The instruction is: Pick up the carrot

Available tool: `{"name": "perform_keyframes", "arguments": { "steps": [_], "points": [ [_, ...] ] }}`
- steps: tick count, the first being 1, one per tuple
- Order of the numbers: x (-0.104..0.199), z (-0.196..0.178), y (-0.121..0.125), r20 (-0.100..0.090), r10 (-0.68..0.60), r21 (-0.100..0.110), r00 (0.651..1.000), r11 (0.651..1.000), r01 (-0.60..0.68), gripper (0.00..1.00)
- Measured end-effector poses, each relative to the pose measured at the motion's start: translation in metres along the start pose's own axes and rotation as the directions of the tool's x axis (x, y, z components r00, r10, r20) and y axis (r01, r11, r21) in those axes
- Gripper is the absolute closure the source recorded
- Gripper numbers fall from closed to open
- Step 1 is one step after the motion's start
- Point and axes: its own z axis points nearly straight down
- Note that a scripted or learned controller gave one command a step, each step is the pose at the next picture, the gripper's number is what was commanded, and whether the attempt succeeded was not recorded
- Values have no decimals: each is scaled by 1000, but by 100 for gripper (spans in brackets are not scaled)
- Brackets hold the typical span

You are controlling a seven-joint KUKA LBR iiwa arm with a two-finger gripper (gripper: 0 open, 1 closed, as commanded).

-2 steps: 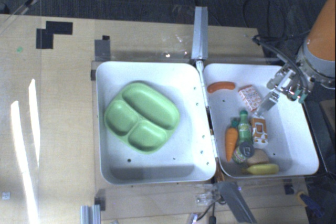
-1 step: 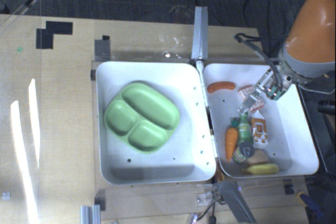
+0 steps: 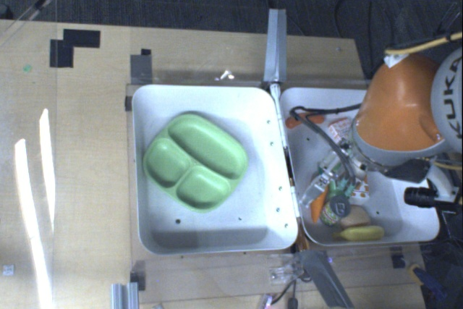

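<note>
The carrot [image 3: 316,208] is a small orange piece lying near the left wall of the right bin [image 3: 405,228], close to its front. My gripper [image 3: 325,181] reaches down and to the left from the orange-banded wrist [image 3: 398,112] and hangs just above and behind the carrot. Wrist parts and cables partly hide the gripper. Nothing can be seen held in it.
A dark round-topped bottle [image 3: 336,210] lies right beside the carrot, and a yellow banana-like item [image 3: 362,233] rests at the bin's front. Red-and-white packaging [image 3: 338,130] sits at the back. The left bin [image 3: 159,235] holds a green divided plate [image 3: 197,160].
</note>
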Motion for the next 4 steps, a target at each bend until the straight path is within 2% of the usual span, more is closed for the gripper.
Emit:
{"name": "perform_keyframes", "arguments": {
  "steps": [1, 2, 3, 4],
  "points": [
    [-2, -10, 2, 4, 1, -4, 1000, 1000, 0, 100],
    [-2, -10, 2, 4, 0, -4, 1000, 1000, 0, 0],
    [-2, 10, -2, 1, -322, -1, 947, 947, 322, 0],
    [0, -78, 4, 10, -624, 0, 781, 781, 624, 0]
  ]
}}
